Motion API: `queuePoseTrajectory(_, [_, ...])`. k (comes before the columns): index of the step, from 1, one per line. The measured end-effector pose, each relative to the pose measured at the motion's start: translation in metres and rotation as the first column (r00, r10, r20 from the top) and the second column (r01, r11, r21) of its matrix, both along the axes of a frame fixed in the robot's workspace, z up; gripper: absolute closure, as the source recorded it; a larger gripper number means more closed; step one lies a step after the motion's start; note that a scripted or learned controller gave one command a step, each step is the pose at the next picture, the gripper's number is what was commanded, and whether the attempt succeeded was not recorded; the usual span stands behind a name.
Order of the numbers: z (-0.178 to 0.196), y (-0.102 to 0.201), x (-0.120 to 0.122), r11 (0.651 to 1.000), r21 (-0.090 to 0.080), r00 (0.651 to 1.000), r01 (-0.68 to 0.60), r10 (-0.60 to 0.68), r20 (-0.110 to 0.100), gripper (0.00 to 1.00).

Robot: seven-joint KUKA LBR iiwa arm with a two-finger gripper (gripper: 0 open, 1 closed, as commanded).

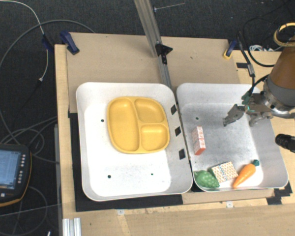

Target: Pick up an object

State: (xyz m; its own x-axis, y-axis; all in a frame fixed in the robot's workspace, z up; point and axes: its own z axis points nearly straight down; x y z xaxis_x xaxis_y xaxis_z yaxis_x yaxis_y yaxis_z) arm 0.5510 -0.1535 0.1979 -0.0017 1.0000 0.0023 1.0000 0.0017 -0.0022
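The right bin [221, 100] holds a small red and white box [199, 139] left of its middle. Along its front edge lie a green toy [206, 179], a patterned block [223, 171] and an orange carrot [244, 175]. My gripper [245, 115] hangs over the right part of that bin, behind and to the right of the box, with its fingers spread open and nothing between them.
The left bin [91, 132] carries a yellow divided plate [137, 124]. A metal pole [148, 18] slants up from the gap between the bins. Blue clamps [68, 42] sit at the bench's back corners. A tablet [7, 170] and cables lie on the floor at left.
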Motion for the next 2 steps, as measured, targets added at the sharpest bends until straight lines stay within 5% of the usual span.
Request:
queuePoseTrajectory(1, [0.000, 0.000, 0.000, 1.000, 0.000, 1.000, 0.001, -0.001, 0.000, 0.00])
queuePoseTrajectory(2, [-0.044, -0.004, -0.004, 1.000, 0.000, 1.000, 0.002, -0.002, -0.005, 0.00])
